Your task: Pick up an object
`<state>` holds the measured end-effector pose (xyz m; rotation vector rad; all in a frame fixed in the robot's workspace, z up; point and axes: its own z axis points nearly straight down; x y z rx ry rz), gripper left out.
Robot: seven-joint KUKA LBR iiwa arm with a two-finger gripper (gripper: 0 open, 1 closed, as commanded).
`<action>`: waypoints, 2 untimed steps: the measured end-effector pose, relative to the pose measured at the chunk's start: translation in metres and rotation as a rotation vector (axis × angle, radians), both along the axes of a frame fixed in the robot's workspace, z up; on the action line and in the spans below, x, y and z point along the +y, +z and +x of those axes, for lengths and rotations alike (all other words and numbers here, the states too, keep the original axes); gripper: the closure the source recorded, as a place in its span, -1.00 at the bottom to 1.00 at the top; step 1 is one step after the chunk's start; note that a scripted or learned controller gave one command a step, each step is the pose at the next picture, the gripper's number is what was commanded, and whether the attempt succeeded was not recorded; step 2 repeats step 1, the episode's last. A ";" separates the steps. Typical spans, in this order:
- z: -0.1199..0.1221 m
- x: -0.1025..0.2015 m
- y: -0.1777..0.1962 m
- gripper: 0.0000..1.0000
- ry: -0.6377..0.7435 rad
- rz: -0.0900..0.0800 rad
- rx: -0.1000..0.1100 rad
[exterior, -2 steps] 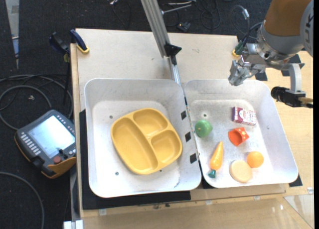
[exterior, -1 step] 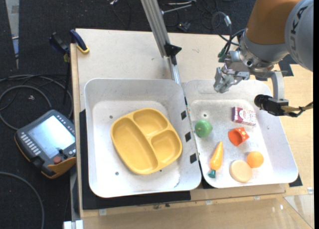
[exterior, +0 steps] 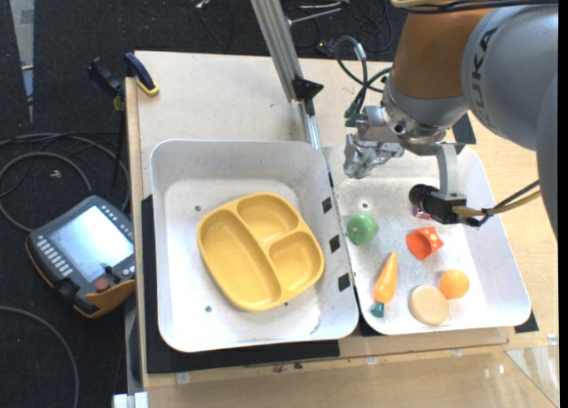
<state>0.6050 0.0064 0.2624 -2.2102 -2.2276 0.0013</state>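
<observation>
The gripper [exterior: 362,162] hovers over the right bin's [exterior: 493,247] far left corner; open or clenched, I cannot tell. The green ball [exterior: 361,230] lies directly on its near side, closest

A pale wooden bench [exterior: 222,96] carries two shallow white bins side by side, touching along their inner walls. The left bin [exterior: 173,176] is the larger; the right bin [exterior: 395,211] sits at the bench's right side. A black mat [exterior: 240,353] shows under the left bin along its left and near edges. At the far left corner sits a clamp [exterior: 133,74], black and blue with a yellow tip. A slanted metal strut [exterior: 284,51] meets the bench behind the bins.
</observation>
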 end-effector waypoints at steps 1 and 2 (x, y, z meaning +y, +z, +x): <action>-0.011 0.050 -0.001 1.00 0.001 0.000 -0.001; -0.011 0.050 -0.001 1.00 0.001 0.000 -0.001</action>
